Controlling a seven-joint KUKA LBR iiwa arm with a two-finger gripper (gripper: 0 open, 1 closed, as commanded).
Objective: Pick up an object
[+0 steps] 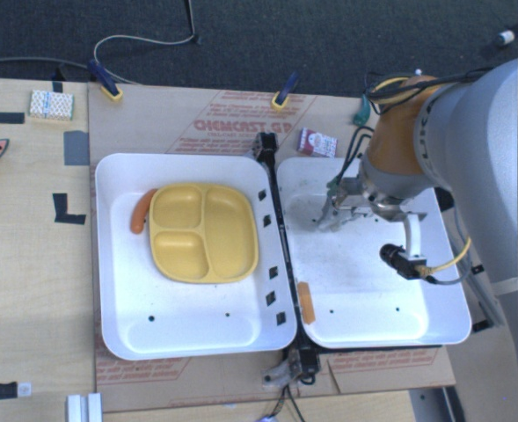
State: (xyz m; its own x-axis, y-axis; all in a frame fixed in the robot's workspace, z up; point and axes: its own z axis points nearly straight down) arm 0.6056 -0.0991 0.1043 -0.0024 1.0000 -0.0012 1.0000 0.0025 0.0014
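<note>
The counter (30, 236) bears two white bins. The left bin (118, 315) holds a yellow divided plate (204, 233) with an orange sausage (140, 211) touching its left rim. In the right bin (364, 315) the gripper (333, 211) hangs near the back wall; whether it is open or closed I cannot tell. The nearest pickable thing is probably the small orange piece (305, 301) in that bin's front-left corner, long axis front to back, hard against the wall, which would hinder a grasp.

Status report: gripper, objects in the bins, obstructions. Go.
Gripper low in right bin, nothing seen held. Orange piece at that bin's left wall, apart from gripper. Yellow plate and orange sausage in left bin. Nothing blocking.
</note>
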